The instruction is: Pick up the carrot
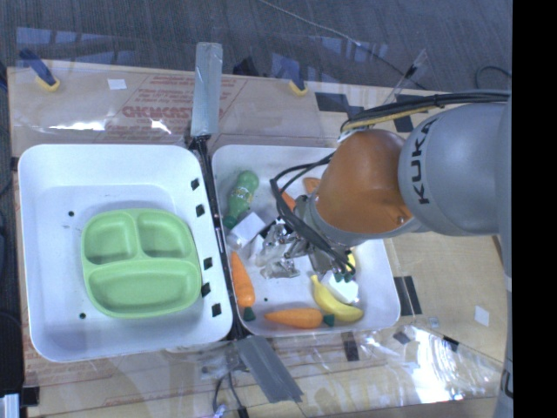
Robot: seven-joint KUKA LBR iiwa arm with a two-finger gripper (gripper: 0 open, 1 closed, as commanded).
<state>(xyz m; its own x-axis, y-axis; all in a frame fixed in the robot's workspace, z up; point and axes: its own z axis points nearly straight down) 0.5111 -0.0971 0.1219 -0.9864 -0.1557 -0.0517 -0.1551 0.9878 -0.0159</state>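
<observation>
Two carrots lie in the right bin (376,273). One carrot (243,281) lies lengthwise against the bin's left wall. A second carrot (296,318) lies across the front wall, its green end touching a banana (336,304). Another orange piece (288,201) peeks out from under the arm further back. My gripper (280,252) hangs low over the middle of this bin, to the right of the first carrot and behind the second. No carrot is in it. The orange wrist band (361,185) hides the bin's back right part.
A green bottle (241,194) lies at the right bin's back left, with a pale flat item (248,230) just in front of it. The left bin (43,233) holds a green divided plate (139,262). A grey divider post (206,90) stands between the bins.
</observation>
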